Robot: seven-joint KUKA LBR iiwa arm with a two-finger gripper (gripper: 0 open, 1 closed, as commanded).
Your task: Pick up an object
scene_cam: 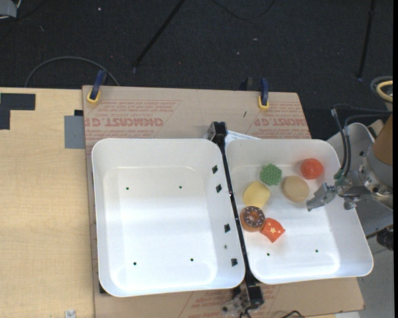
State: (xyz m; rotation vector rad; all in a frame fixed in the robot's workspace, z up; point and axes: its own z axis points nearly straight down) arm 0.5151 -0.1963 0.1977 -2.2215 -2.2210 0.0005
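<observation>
The right bin [305,257] holds several small objects. A green bumpy ball [270,173] and a red round one [311,168] lie toward the back. A tan round piece [295,189] and a yellow lump [256,193] sit in the middle. Nearer the front are a chocolate donut [253,218] and a red block [272,230]. My gripper [320,200] hangs low over the bin's right side, just right of the tan piece and below the red one. Nothing is visibly held.
The left bin [159,257] stands beside the right one, with a black divider strip [227,204] between them. Both rest on cardboard [186,114] clamped at the back. The arm's grey body [361,171] overhangs the right bin's right rim.
</observation>
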